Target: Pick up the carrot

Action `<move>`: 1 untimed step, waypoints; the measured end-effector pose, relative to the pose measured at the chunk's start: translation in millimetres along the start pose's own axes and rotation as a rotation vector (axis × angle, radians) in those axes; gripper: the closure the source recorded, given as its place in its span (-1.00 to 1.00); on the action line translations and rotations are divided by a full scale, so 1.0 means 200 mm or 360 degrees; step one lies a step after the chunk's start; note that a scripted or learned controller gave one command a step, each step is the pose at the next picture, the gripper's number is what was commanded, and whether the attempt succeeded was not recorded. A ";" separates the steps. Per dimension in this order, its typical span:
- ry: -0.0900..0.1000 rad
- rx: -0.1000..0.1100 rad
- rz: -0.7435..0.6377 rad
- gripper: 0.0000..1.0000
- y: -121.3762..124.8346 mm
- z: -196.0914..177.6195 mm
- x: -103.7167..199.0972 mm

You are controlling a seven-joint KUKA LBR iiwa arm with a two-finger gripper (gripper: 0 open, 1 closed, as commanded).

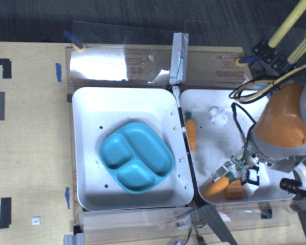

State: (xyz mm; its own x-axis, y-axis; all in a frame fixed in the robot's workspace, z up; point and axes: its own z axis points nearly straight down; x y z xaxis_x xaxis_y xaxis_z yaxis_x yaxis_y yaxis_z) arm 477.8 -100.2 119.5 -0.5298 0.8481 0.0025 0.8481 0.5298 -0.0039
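A carrot (190,132) with a green top lies along the left wall of the right bin (214,100), pointing toward the front. A second carrot-like orange piece (217,187) lies at that bin's front left corner. The gripper (233,169) hangs low over the front of the right bin, just above and to the right of this orange piece. The arm's orange band (281,120) rises behind it. The gripper is well apart from the carrot by the wall.
A brownish-orange block (235,190) sits beside the front orange piece, under the gripper. A small white object (219,116) lies at the back of the right bin. The left bin (86,137) holds a blue divided plate (136,156). Cables hang at the right.
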 end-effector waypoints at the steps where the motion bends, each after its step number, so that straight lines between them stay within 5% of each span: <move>1: -0.0001 -0.0013 0.0724 -1.00 0.00 0.16 -0.03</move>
State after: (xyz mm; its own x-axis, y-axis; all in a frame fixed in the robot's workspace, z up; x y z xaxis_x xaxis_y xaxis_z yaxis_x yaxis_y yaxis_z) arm 480.8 -104.1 87.5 -0.1034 0.9946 0.0015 0.9946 0.1034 0.0036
